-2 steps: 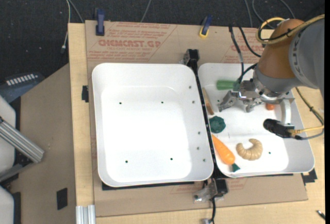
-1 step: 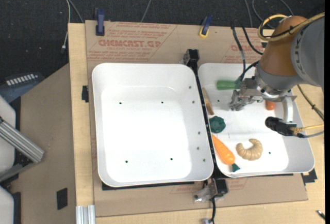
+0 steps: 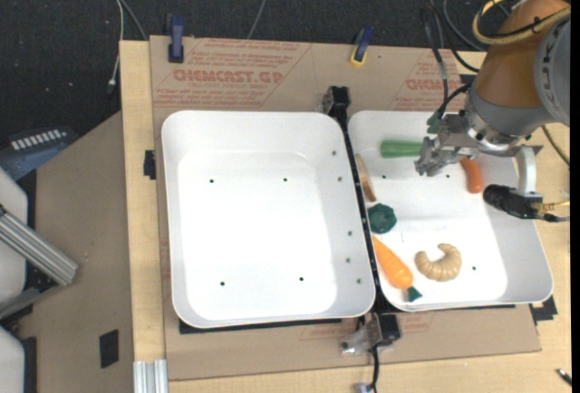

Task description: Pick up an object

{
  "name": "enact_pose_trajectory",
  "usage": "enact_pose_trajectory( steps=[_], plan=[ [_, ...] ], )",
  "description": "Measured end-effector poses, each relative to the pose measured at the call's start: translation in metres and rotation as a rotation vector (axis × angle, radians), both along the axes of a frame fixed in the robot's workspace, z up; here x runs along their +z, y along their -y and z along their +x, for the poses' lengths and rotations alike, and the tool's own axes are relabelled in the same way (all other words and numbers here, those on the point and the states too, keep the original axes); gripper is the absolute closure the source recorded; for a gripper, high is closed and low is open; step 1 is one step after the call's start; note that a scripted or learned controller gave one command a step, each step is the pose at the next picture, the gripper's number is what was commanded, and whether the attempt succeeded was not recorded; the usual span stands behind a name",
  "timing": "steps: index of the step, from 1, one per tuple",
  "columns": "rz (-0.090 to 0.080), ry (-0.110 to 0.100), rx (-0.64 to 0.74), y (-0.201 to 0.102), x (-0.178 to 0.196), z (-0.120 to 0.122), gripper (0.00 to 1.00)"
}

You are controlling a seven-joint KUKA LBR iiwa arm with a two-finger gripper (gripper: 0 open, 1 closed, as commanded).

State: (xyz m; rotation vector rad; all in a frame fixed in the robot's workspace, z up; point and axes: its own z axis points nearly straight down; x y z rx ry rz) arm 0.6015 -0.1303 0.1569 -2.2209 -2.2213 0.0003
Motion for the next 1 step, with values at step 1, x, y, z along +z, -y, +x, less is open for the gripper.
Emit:
enact_pose_trajectory(
  steps=[1],
  plan=[
    [0.0,0.001,0.0,0.0051,0.0563,-0.0053,1.0]
  ],
)
